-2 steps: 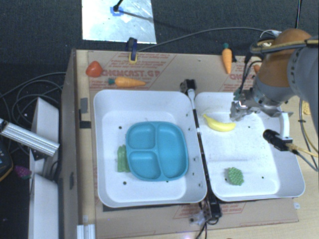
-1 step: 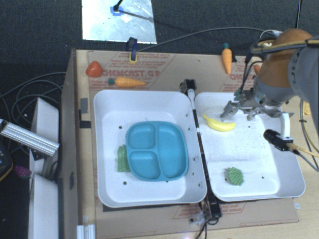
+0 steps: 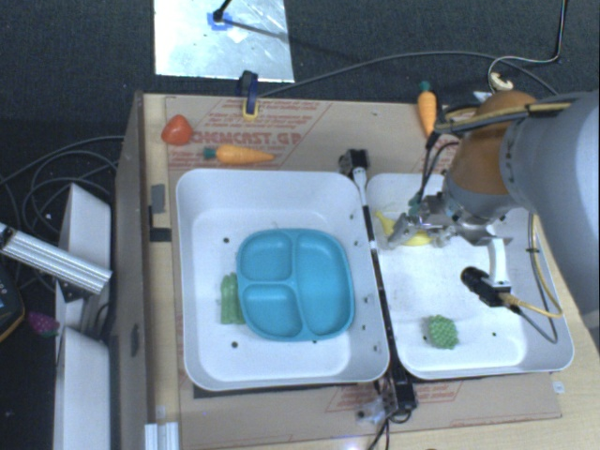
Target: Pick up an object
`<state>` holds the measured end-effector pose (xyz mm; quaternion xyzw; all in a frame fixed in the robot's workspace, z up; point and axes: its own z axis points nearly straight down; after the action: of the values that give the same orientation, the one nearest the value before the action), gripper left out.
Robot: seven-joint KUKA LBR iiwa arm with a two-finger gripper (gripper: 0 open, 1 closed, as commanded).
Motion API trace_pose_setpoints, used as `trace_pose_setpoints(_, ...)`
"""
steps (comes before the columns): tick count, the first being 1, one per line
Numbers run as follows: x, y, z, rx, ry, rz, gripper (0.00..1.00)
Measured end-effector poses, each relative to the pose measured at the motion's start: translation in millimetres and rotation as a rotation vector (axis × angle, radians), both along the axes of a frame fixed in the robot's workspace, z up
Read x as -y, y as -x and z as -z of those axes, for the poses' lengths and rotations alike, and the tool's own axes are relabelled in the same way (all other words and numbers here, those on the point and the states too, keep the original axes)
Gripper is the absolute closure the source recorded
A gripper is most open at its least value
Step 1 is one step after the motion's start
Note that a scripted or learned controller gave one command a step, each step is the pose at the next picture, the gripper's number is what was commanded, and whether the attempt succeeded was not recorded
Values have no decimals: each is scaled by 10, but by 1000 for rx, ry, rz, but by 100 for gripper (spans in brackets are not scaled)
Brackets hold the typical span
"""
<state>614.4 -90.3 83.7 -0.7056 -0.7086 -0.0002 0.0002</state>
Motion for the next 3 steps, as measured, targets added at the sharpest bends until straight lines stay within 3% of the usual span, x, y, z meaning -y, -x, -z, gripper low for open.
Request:
trace_pose_setpoints(1, 289, -483, -6, -3, 1, 0, 0)
trace_pose_setpoints(2, 291, -466, -100, -14, 1, -4, 100)
trace_pose_setpoints(3, 168, -557, -1114, 7, 2, -2, 100)
